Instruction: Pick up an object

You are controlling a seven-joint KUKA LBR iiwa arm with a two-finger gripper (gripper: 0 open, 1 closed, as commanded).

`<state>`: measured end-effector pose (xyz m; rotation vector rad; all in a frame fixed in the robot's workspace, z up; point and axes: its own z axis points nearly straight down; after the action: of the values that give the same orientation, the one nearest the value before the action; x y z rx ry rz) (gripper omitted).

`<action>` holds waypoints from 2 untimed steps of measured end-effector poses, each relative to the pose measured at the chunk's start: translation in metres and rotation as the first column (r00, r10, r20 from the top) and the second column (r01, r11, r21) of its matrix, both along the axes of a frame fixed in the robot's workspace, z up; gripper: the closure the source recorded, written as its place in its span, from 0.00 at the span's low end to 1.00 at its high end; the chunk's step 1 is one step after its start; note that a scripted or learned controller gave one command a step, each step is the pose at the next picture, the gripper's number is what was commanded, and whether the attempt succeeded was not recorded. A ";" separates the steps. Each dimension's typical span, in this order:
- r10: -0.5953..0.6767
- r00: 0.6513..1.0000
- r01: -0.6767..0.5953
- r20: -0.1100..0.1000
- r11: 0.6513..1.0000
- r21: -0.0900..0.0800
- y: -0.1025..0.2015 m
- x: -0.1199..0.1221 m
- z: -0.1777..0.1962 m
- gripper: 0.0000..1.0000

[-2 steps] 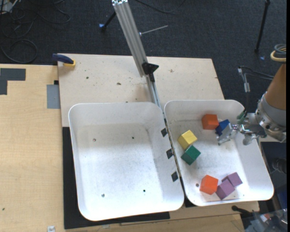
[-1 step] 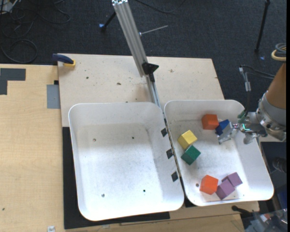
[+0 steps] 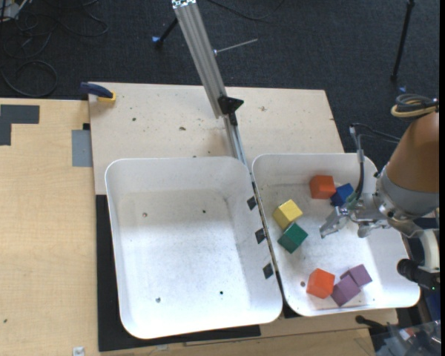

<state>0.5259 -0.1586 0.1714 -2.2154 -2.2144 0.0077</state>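
Camera view, my gripper [image 3: 346,224]: I hang over the middle of the right bin [image 3: 400,302], reaching in from its right edge. My two fingers stand spread apart, with nothing between them.
Blocks: small, plain-coloured cubes, all lying in the right bin, none touching my fingers.
Far side of right bin: an orange block [image 3: 322,186] with a blue block [image 3: 342,194] just beside it, towards my wrist.
Left edge of right bin: a yellow block [image 3: 288,213], and a green block [image 3: 293,237] touching its near side.
Near edge of right bin: a second orange cube [image 3: 320,282], then two purple blocks [image 3: 351,284] pressed together towards the near right corner.
Left bin [image 3: 119,176]: white, shallow, speckled with dark flecks on its floor.
Bench [image 3: 163,121]: pale wood beyond both bins.
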 end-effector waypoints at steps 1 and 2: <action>-0.001 1.000 0.001 -0.001 1.000 0.001 0.006 -0.009 -0.061 0.00; -0.002 1.000 0.002 0.007 1.000 -0.001 0.007 -0.008 -0.080 0.00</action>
<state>0.5176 -0.1520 0.0917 -2.2220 -2.2165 0.0012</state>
